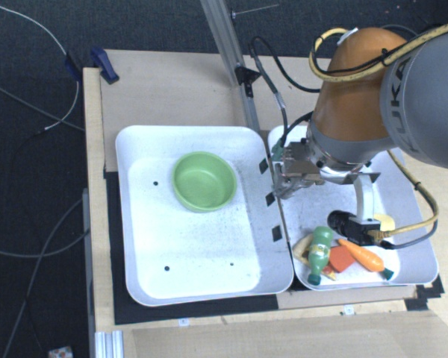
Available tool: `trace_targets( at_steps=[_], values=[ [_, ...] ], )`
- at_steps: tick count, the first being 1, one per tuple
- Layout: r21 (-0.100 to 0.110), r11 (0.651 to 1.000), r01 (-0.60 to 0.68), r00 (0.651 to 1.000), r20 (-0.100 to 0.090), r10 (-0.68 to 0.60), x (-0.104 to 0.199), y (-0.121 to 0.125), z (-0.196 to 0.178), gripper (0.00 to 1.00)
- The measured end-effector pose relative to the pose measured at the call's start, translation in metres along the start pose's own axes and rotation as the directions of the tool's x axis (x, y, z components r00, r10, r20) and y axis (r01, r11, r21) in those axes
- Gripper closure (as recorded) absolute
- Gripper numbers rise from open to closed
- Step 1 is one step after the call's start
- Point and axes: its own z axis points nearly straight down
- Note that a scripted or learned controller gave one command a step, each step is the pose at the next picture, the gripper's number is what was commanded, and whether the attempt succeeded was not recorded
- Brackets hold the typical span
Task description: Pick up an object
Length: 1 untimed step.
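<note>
end effector (290, 176) sits low over the view-left strip of the right bin (414, 259), hard by the wall where the two bins meet. can't tell if it's apart or together, as the wrist bulk masks it. nothing seen held in it.

risks from here:
- floor right under it looks bare, so a close at this spot prob. grabs nothing.
- it's v. near the shared wall. a straight drop could clip the rim or come down astride it.
- nearest objs are a heap, nearer the camera and a bit view-right of the end effector, in the near corner of the right bin: green bottle toy (319, 246), carrot (366, 256), red-orange piece (340, 258), pale piece (302, 249), yellow bit (384, 221).
- the heap is mostly touching or overlapping. going for one likely shoves its neighbours or pinches two at once. the carrot is rounded and tapered, so slip-out is poss.

task obj: any of these would do. the green bottle toy is closest to the end effector.

alt: green bowl (204, 180), well apart to view-left of the end effector, alone in the left bin (194, 252) w/ open floor all round. prob. needs a rim grip, and the shared wall lies between.

beyond: metal post (216, 21) rises behind the end effector. blue clip (103, 66) sits at the far view-left corner of the bench (172, 88), out of the way.
</note>
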Motion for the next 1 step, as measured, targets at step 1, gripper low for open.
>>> trace_targets(
  at_steps=[1],
  values=[
    [0.001, 1.0, 0.0, 1.0, 0.0, 0.0, 0.0476, -0.0137, -0.0013, 1.0]
  ],
)
